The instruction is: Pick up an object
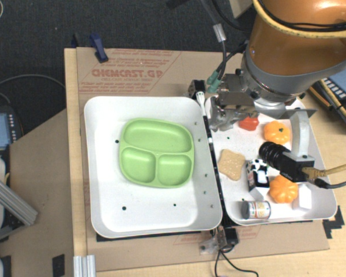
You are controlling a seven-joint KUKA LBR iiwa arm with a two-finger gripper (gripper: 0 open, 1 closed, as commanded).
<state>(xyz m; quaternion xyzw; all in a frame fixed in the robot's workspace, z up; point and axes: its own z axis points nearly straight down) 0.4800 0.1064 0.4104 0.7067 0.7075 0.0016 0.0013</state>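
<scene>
We see the claw (225, 119) low over the right bin (235, 193), in its 11 o'clock corner, close to the wall the two bins share. The big arm covers it, so we cannot tell if it is spread or pressed together, and we see nothing held in it. The nearest thing to pick is a small red toy (249, 123), just beside the claw at its 3 o'clock. To do this well, we think the claw should sit right over the red toy, go straight down, and squeeze its middle before lifting. The wall at 9 o'clock could bump the claw. An orange pumpkin (277, 133) sits near the red toy at its 4 o'clock and may get in the way. A tan cookie (232, 164) lies at the claw's 6 o'clock. Farther down are a second pumpkin (282, 190) and a little can (256, 210). The left bin (104, 178) holds a green plate (155, 153).
</scene>
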